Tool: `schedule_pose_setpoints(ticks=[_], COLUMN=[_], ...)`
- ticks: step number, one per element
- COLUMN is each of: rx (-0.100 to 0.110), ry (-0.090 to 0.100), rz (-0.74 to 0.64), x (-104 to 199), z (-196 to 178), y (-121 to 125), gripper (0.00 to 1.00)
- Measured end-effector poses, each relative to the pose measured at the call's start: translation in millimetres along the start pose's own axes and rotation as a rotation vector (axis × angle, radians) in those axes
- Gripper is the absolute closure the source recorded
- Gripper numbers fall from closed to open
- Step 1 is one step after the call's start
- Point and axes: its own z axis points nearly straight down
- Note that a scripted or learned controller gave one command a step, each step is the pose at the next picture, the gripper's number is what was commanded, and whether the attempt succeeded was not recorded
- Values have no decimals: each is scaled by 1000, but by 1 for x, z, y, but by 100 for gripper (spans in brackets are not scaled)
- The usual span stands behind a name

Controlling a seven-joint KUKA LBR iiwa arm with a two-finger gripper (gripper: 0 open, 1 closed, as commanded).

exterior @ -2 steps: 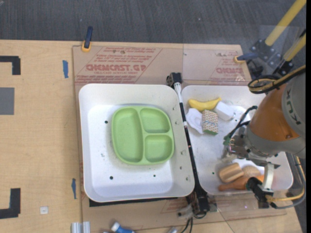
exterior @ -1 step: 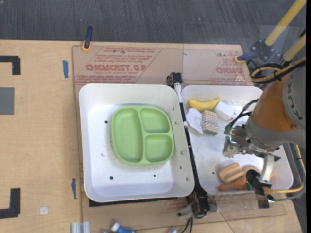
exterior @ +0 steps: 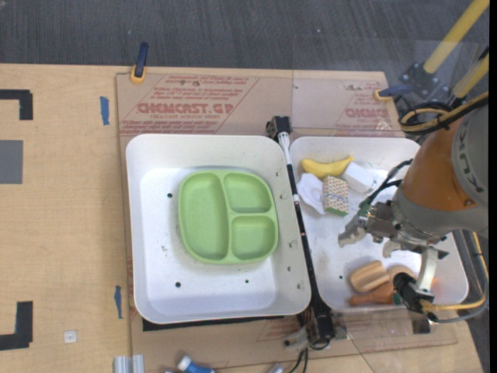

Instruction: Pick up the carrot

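Carrot [exterior: 371, 297], seemingly the orange piece, by right bin [exterior: 330, 274] near wall, below gripper [exterior: 351, 235]

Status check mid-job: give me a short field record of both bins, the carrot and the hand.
left bin: holds a green divided plate
right bin: banana and patterned box at the far end, bun and carrot at the near end
carrot: lying along the near wall, right beside the bun
hand: over the right bin, beyond the bun, carrot not in it

Matt green plastic plate [exterior: 227, 216], smooth white plastic bins [exterior: 147, 208], brown cardboard underlay [exterior: 194, 99]
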Motion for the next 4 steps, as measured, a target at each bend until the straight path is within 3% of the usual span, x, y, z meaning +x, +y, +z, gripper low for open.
schedule_pose_setpoints(ticks=[1, 2, 3, 4], rx=[3, -7, -5, -29], ry=[4, -3, 0, -16], rz=[-48, -509, -1069, -1063], x=[-31, -8, -38, -38], z=[37, 40, 40, 28], y=[3, -4, 5, 12], gripper=[0, 0, 0, 100])
